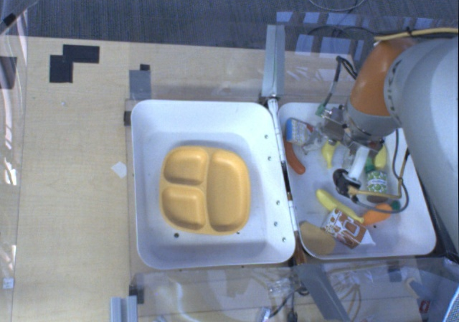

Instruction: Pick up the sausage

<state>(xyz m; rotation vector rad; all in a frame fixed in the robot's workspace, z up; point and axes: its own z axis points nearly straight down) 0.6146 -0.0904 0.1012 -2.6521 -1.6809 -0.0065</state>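
Note:
The sausage (pixel 295 158), reddish-orange and short, lies along the left wall of the right bin (pixel 423 238). My gripper (pixel 316 139) hangs low over the bin's upper left part, just right of and slightly above the sausage. Nothing shows in its grasp. The grey arm with its orange band (pixel 369 84) reaches in from the upper right and hides part of the bin.
Beside the gripper sits a blue item (pixel 290 128). The right bin also holds a banana (pixel 331 201), a green bottle (pixel 376 173), a carrot (pixel 380 214), a brown packet (pixel 344 227) and a tan piece (pixel 315 237). A yellow compartment plate (pixel 206 188) lies in the left bin (pixel 150 134).

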